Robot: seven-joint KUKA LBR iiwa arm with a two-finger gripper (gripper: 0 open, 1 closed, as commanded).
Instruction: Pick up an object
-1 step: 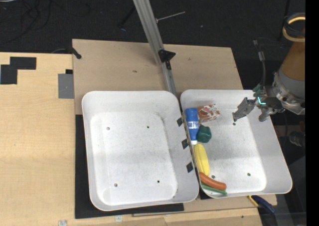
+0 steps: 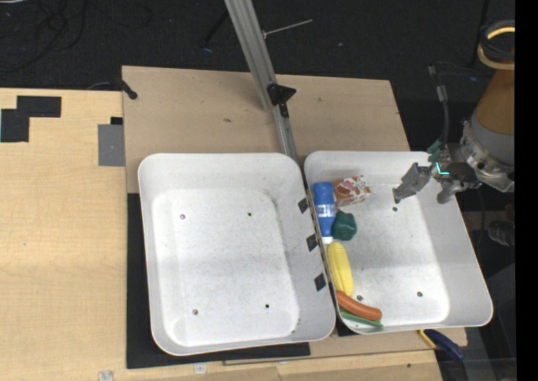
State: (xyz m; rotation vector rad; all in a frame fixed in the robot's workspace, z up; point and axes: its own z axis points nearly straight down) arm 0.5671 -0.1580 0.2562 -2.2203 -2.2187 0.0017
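Objects [image 2: 340,249] crowd right white bin [image 2: 437,287] on tan bench [image 2: 202,110], black floor.

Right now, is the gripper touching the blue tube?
Apart. The camera view shows bare white bin floor between the gripper and the blue tube.

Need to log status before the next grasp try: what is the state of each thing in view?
end effector: over the right bin's far right part, holding nothing
right bin: holds all the objects along its left wall
blue bottle: lying flat
green block: resting beside the bottle
corn: lying flat
hot dog: lying at the near corner
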